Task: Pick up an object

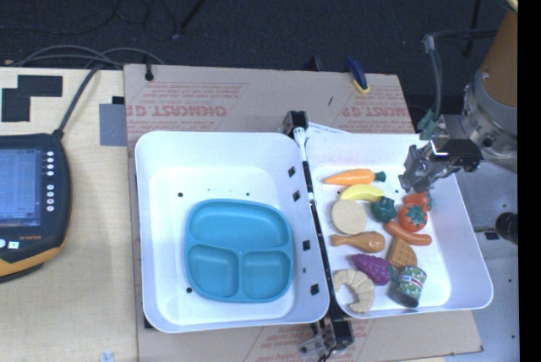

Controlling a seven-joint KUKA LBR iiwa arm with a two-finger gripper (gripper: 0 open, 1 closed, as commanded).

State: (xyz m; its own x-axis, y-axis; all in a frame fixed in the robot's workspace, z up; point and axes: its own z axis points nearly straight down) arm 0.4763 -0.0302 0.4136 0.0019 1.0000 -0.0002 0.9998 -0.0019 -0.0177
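Hovering over the far right part of the right bin (473, 267), the gripper (417, 174) sits just above the toy tomato (413, 216); whether its fingers are spread or closed cannot be told from this slanted view. Toy food crowds the bin: a carrot (349, 178) and banana (362, 194) to the left, a drumstick (358, 241), grapes (372, 268) and croissant (356, 288) nearer. The left bin (161, 183) holds a blue tray (239, 250). To do this well, I judge it should drop straight onto one piece standing apart from its neighbours, straddling it across its narrow side before closing.
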